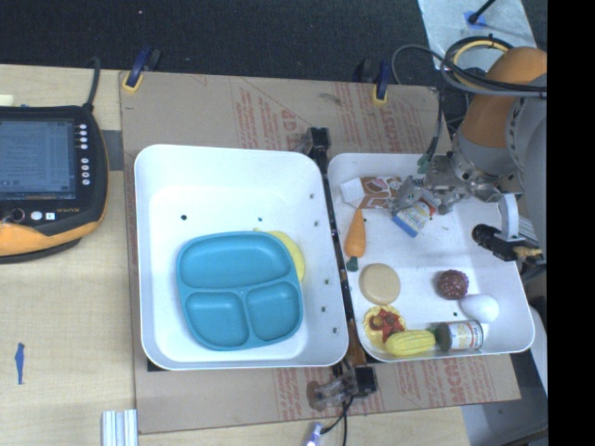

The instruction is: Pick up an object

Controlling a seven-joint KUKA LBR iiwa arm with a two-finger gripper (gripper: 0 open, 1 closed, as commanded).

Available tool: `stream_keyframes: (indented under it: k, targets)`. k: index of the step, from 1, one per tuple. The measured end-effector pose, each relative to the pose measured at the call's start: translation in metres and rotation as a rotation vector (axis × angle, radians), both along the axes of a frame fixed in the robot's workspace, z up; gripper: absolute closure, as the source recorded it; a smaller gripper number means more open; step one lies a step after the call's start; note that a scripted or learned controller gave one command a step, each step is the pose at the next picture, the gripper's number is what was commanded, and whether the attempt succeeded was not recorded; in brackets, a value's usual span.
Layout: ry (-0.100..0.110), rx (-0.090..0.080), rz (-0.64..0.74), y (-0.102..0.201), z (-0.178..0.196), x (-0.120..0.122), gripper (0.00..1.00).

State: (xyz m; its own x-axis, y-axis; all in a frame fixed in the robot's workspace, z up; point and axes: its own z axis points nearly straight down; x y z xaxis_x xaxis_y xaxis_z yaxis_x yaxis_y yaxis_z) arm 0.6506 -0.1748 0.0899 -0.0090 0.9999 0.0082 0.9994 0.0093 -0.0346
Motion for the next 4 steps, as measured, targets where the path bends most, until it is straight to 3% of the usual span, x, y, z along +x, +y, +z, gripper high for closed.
stream_keyframes:
  k: [1, 2, 3, 4]
  targets:
    - [-0.002, -0.012, -0.006, 0.022, -0.001, -0.002, 0.00]
    - [-0.001, -0.009, 0.000, 0.024, 0.008, -0.001, 1.00]
    - [-0.029, -0.009, -0.006, 0.045, 0.001, -0.056, 1.00]
    - [-0.032, -0.007, -0.004, 0.112, 0.108, -0.064, 1.00]
